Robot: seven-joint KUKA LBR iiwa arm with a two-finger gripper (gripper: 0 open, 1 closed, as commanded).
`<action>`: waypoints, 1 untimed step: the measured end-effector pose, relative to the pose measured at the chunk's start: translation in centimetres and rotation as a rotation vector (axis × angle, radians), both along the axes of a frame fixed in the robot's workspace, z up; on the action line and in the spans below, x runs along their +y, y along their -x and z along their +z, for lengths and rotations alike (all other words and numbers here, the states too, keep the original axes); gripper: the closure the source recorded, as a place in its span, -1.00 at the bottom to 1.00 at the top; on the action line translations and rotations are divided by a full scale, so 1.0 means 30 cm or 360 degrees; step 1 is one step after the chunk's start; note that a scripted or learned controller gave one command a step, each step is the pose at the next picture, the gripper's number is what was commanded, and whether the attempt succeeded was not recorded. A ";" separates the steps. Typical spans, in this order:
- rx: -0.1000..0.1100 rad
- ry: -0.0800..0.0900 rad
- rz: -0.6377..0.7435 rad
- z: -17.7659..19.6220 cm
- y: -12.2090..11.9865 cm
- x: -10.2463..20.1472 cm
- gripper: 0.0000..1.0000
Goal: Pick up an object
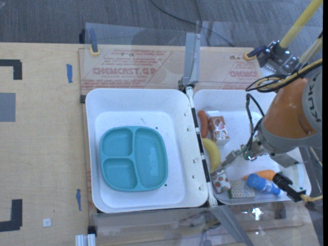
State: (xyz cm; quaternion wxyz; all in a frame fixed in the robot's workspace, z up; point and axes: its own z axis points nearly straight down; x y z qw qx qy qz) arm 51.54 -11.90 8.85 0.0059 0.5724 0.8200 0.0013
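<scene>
The right bin (pixel 241 102) holds several small things. A reddish sausage (pixel 204 122) lies at its left wall, with a small printed carton (pixel 219 128) beside it. A yellow banana (pixel 212 152) lies below them. Near the front sit a red-and-white patterned can (pixel 221 181), a flat speckled green pad (pixel 241 188), a blue bottle (pixel 262 184) and an orange piece (pixel 266 174). My gripper (pixel 230 159) reaches down into this bin from the right. Its tip is just right of the banana and above the can. Nothing shows held in it.
The left bin (pixel 102 104) holds a light blue divided plate (pixel 134 158). A clear plastic wall (pixel 192 60) stands behind the bins. The grey and orange arm (pixel 289 119) covers the right bin's right side.
</scene>
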 end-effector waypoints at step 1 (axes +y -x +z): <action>-0.0010 0.0000 -0.0006 0.037 -0.004 -0.004 1.00</action>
